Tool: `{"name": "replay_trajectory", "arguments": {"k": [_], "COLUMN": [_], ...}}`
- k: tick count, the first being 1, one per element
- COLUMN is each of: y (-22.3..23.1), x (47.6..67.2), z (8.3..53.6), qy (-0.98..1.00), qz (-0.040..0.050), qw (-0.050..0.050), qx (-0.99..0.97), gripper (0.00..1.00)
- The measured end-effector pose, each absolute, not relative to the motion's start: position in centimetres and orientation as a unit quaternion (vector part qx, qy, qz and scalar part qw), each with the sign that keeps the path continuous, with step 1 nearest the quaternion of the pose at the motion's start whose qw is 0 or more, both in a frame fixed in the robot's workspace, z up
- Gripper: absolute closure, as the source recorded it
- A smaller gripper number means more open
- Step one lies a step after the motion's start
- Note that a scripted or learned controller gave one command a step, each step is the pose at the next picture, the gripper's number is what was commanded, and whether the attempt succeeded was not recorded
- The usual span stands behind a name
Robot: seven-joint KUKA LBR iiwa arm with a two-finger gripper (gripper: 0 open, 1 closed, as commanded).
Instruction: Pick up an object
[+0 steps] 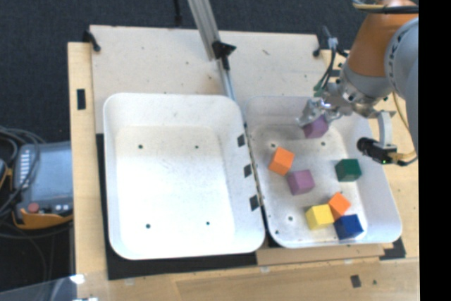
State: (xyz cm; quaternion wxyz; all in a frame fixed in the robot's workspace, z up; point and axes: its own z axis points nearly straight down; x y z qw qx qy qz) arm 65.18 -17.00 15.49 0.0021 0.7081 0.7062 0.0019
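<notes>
Dark carpet surrounds bench (81,151) (pale wood, white bins (176,173)).

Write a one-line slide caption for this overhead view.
Gripper over the right bin, purple block at its tip.

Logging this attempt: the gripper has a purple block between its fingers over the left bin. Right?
Not quite. The camera view shows the gripper with the purple block between its fingers over the right bin, not the left one.

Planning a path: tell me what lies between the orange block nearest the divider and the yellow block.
The camera view shows a purple block between that orange block and the yellow block.
</notes>
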Motion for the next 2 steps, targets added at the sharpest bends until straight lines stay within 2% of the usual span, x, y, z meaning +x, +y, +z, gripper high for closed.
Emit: {"name": "replay_trajectory", "arguments": {"k": [2], "y": [-16.9], "x": [65.4], "z": [27.2], "qy": [0.709], "qz": [0.0021], "qw": [0.003], "qx": [0.706], "gripper": [1.00]}}
